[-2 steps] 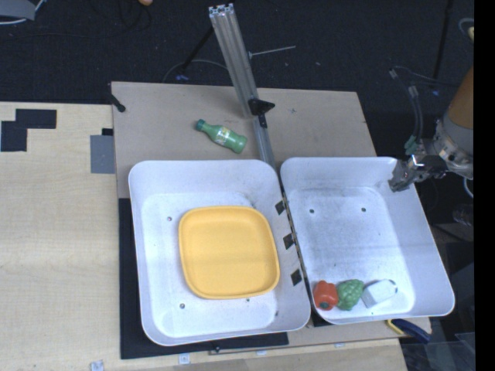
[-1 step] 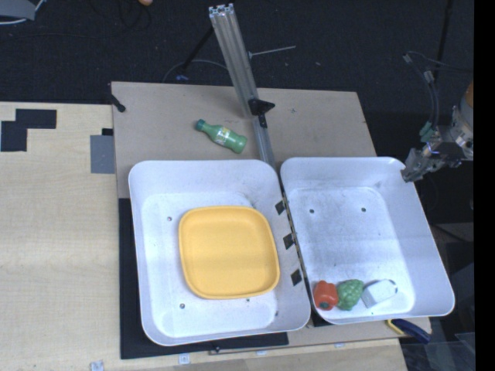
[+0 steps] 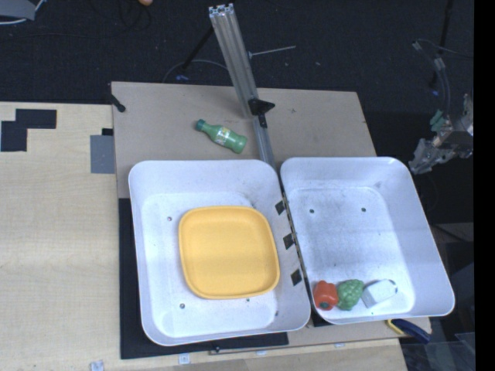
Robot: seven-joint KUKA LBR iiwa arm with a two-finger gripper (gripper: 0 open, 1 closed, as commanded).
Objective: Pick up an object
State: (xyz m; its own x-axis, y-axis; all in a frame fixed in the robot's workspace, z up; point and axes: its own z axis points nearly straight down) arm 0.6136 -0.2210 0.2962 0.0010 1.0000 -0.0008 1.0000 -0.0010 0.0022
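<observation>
In the right bin [image 3: 348, 230], three small things lie together at the near edge: a red piece [image 3: 325, 294], a green knobbly piece [image 3: 349, 293] and a white block [image 3: 378, 292]. A yellow square plate [image 3: 229, 251] lies flat in the left bin [image 3: 155, 207]. My gripper [image 3: 438, 150] hangs outside the right bin, just past its far right corner and well away from every object.
A small green bottle [image 3: 222, 136] lies on its side on the bench behind the left bin. A slanted aluminium rail [image 3: 240, 60] rises from between the bins at the back. Black clips [image 3: 288, 240] join the bins along their shared wall.
</observation>
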